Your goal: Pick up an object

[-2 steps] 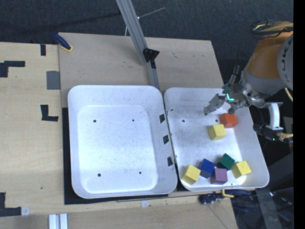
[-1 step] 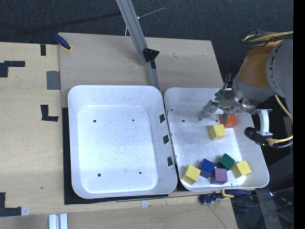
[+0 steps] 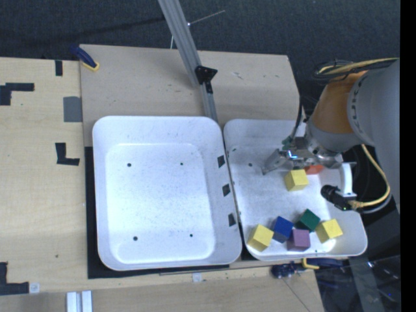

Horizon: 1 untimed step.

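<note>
We see the arm (image 3: 354,112) reaching in from the right over the right bin (image 3: 250,142), its orange band above the wrist, with the gripper (image 3: 276,163) low over the bin's upper middle. One grey finger (image 3: 272,165) slants down and to the left toward the bin floor; we cannot tell whether the fingers are spread or closed, and nothing shows between them. A yellow cube (image 3: 296,179) lies just below and to the right of the gripper, near it but apart from the finger we can see. A small orange piece (image 3: 314,169) sits beside that cube, right against the wrist. Along the bin's lower edge we find a cluster: a yellow block (image 3: 261,237) at the left, then a blue cube (image 3: 283,228), a purple cube (image 3: 299,239), a green cube (image 3: 310,220) and another yellow cube (image 3: 330,229) at the right. The left bin (image 3: 104,135) sits beside it on the tabletop (image 3: 39,187).
</note>
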Available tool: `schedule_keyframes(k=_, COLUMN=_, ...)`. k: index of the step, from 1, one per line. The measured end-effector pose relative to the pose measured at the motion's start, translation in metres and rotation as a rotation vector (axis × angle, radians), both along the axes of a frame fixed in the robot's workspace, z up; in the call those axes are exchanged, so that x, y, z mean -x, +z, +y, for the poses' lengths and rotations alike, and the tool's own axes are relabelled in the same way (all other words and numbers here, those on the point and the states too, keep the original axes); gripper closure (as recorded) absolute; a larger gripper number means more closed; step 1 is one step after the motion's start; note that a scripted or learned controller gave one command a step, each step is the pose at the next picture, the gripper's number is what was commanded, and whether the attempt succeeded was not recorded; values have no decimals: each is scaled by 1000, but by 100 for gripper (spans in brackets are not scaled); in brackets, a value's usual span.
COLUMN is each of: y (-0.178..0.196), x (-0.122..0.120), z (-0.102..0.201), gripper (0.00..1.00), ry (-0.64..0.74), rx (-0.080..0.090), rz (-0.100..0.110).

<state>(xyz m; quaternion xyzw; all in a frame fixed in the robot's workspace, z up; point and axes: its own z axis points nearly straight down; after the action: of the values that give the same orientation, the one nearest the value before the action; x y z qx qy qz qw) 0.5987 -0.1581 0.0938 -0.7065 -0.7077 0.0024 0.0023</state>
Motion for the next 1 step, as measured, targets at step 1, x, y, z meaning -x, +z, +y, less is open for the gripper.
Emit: schedule_keyframes(k=1, y=13, x=-1, z=0, gripper=100, ry=2, rx=0, rz=-4)
